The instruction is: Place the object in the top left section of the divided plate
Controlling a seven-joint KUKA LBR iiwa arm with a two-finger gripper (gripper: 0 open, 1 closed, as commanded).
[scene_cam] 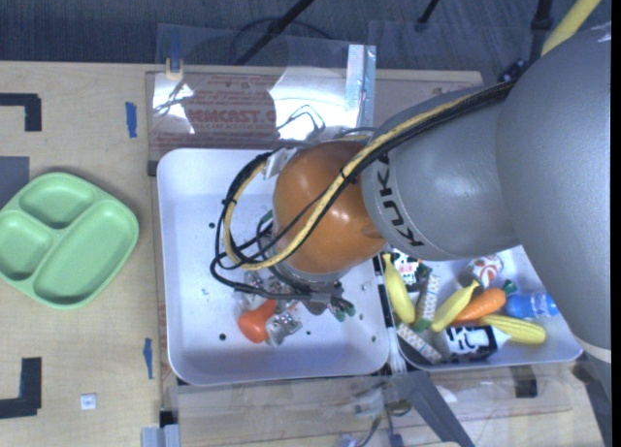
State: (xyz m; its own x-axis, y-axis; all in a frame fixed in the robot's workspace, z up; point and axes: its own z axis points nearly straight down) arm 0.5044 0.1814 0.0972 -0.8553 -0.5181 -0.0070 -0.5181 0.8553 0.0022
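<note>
Two bins: shallow and white, side by side on the worktop (pixel 78 377); the left bin (pixel 189 241) and the right bin (pixel 558 348) meet near the frame's lower centre.
Camera view, arm: the grey arm (pixel 485 174) enters from the right and crosses above the right bin; its orange band (pixel 320 207) sits over the middle of the left bin, with black and yellow cables looped around it.
Camera view, gripper (pixel 281 319): it points down into the left bin, low and near the bin's front wall; the jaws are hidden among metal parts and wiring, so I cannot tell whether they stand wide or narrow.
Camera view, orange object (pixel 254 322): small and rounded, it lies on the floor of the left bin, touching or just beside the gripper on its left side; whether it sits between the jaws cannot be told.
Camera view, divided plate (pixel 66 239): green, with three sections, it rests on the worktop at the far left, well apart from the left bin.
Camera view, right bin contents: a yellow banana (pixel 398 290), an orange carrot (pixel 482 303), a corn cob (pixel 516 330) and other small toys lie crowded together.
Camera view, plastic sheet (pixel 262 96): clear, it lies behind the left bin, taped at the corners.
</note>
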